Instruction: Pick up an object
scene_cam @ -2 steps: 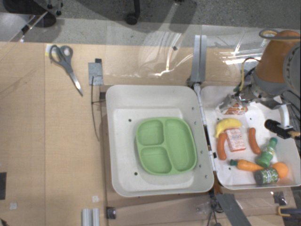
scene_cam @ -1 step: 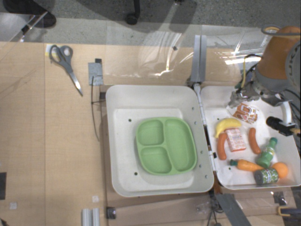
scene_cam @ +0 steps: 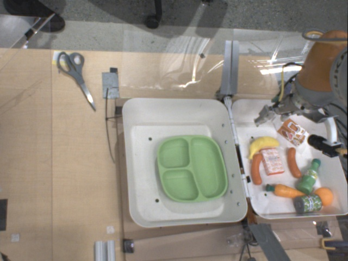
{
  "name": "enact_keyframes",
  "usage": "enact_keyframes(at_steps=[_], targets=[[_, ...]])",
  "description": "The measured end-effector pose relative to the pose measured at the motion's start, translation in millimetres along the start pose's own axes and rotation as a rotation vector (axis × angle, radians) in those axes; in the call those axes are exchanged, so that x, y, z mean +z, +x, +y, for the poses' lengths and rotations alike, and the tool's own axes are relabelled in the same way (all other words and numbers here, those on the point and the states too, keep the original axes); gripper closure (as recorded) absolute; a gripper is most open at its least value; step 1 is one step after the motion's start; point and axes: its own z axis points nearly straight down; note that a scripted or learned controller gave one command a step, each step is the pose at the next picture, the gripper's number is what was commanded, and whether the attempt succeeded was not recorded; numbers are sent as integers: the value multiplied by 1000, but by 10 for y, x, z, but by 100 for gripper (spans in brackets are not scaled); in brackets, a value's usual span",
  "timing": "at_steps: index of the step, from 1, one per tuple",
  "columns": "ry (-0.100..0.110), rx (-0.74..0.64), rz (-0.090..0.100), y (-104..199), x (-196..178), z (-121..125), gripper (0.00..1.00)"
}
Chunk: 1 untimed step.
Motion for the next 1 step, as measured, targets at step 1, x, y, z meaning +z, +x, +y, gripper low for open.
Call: enact_keyframes(at_steps=[1], targets=[[19,156,14,-555,219,-294,0]])
